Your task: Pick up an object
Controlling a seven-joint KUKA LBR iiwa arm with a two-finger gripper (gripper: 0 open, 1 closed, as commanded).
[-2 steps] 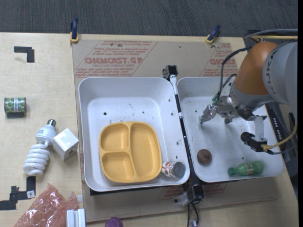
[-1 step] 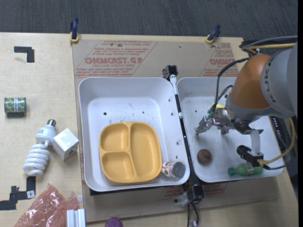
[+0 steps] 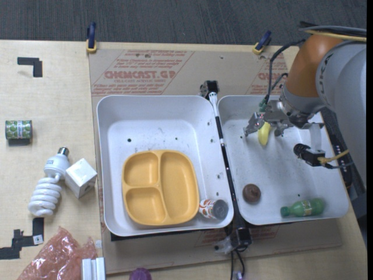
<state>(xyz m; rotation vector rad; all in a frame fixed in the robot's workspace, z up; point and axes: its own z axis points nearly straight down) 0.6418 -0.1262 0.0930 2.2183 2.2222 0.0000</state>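
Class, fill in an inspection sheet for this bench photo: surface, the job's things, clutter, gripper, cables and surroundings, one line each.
Surface: two shallow white bins side by side, left bin and right bin, on a brown printed board.
Job's things: right bin holds a yellow object at the gripper, a brown round object and a green bottle; left bin holds a yellow divided tray and a small can.
Clutter: outside the bins, a spiral light bulb, a white cube, a green can and a pink mesh bag.
Gripper: gripper low in the right bin, at the yellow object.
Cables: black cable along the arm.
Surroundings: dark carpet beyond the bench; blue clamps on the board.
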